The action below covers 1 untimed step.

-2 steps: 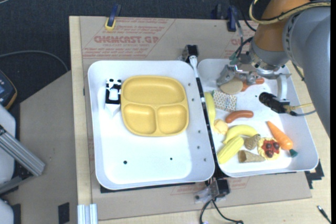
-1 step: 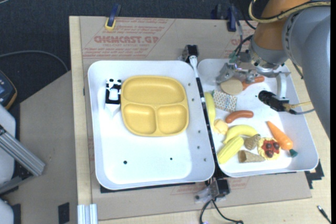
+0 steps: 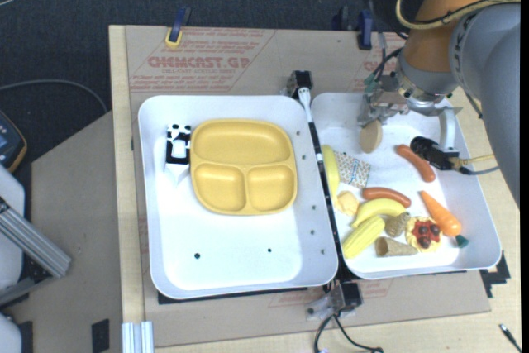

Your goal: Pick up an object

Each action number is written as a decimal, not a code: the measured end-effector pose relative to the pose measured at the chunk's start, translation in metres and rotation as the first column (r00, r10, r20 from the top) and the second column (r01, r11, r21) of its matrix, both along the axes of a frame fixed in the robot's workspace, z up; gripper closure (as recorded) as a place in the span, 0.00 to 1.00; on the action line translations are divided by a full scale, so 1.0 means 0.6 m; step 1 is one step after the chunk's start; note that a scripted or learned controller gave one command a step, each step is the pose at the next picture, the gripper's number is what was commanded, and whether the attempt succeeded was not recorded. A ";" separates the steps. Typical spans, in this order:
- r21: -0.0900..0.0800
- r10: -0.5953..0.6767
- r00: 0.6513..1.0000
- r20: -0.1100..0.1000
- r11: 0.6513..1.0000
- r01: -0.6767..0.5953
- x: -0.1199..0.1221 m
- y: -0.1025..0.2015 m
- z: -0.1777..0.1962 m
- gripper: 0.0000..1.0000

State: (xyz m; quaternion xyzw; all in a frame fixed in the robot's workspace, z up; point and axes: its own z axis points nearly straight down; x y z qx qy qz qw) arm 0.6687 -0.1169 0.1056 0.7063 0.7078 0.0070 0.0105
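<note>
Where the gripper (image 3: 382,105) hangs over the right bin's (image 3: 478,248) far end, a tan oval piece (image 3: 371,136) sits directly beneath it; finger state cannot be determined.

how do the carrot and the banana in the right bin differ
The carrot is orange with a small green tip; the banana is plain yellow. The carrot tapers to a point, while the banana is curved and blunt. The carrot lies by the right bin's right side, apart from the pile; the banana lies near the divider, crowded among other food. Both lie flat in the same bin.
</note>
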 end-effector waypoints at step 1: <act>0.003 -0.001 1.000 -0.017 1.000 0.001 0.003 -0.003 0.109 1.00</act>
